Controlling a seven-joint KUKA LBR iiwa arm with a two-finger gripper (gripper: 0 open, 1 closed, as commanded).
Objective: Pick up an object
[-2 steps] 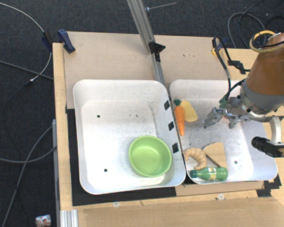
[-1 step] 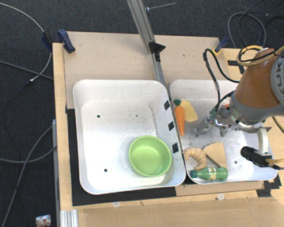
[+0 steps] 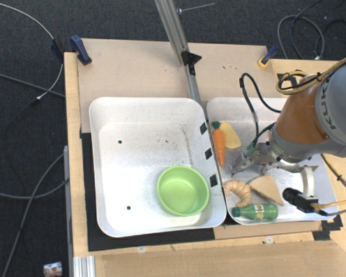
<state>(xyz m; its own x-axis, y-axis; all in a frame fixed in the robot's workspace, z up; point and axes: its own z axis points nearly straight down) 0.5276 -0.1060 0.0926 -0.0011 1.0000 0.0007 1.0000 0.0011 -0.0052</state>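
The arm reaches into the right bin (image 3: 242, 105), its end effector (image 3: 249, 161) low among the objects; whether it is open or grasping anything cannot be told. Carrot (image 3: 219, 146) and yellow piece (image 3: 230, 136) lie just left, with croissant (image 3: 240, 191), wedge (image 3: 266, 187) and bottle (image 3: 255, 212) nearer the front. A green bowl (image 3: 183, 190) sits in the left bin (image 3: 132, 126).

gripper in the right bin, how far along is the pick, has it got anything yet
Done: the arm has reached into the right bin, with the gripper low beside the carrot. In hand: nothing visibly lifted; the carrot, croissant, wedge and green bottle all lie on the bin floor. Left: closing on one item and raising it. The green bowl sits untouched in the left bin.
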